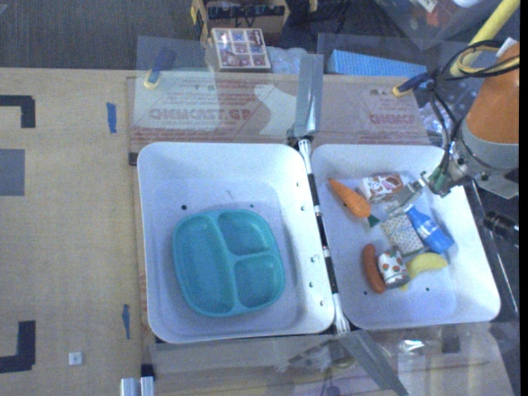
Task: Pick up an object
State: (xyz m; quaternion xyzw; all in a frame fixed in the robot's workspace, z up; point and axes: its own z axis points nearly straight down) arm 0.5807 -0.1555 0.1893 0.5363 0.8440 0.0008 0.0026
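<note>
The right bin holds several small items. An orange carrot lies at its upper left, with a red-and-white snack packet beside it. A blue bottle and a checkered pouch lie in the middle. A red sausage, a small patterned cup and a yellow banana sit nearer the front. My gripper reaches in from the right and hangs low over the spot between the packet and the blue bottle. Nothing shows as held.
The left bin carries a teal divided plate. A metal divider joins the two bins. The arm's orange band and cables stand above the right bin's back right corner. Boxes lie behind the bins.
</note>
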